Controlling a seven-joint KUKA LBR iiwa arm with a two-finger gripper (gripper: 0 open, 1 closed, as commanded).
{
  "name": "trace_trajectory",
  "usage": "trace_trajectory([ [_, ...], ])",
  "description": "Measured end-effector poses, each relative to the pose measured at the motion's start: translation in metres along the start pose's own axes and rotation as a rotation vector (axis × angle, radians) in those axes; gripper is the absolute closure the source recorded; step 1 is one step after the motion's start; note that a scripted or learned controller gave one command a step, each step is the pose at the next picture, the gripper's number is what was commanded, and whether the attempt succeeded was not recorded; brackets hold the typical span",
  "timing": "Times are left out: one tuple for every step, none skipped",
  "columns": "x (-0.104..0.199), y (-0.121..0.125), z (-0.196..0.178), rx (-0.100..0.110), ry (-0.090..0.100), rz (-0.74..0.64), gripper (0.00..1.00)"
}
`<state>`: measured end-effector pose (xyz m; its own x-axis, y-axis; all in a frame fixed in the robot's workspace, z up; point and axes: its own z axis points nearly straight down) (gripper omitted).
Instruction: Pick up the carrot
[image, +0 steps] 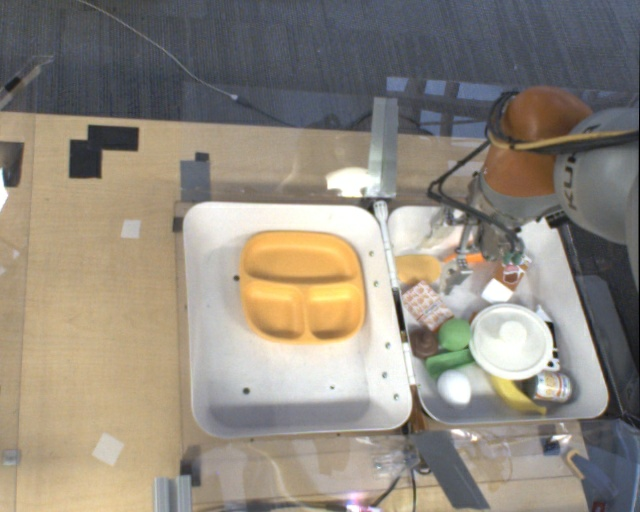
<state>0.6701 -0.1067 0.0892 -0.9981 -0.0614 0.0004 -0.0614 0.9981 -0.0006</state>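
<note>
1. The claw (478, 262) is low in the right bin (590, 345), near its back. I cannot tell whether it is open or closed, so a grip may fail unnoticed.
2. The carrot (474, 258) seems to be the small orange bit at the claw, mostly hidden; a slightly off-centre pinch could push it aside.
3. A white block (497, 291) and a wrapper (425, 303) lie close by and might get caught instead.
4. The bowl (511, 339) crowds the space just in front.
</note>
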Motion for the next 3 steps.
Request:
trace_trajectory([
  [0.021,0.004,0.001,0.0,-0.014,0.015,0.0],
  [0.004,0.01,0.0,0.002,-0.007,0.049,0.0],
  [0.0,0.012,-0.031,0.009,-0.008,0.406,0.0],
])
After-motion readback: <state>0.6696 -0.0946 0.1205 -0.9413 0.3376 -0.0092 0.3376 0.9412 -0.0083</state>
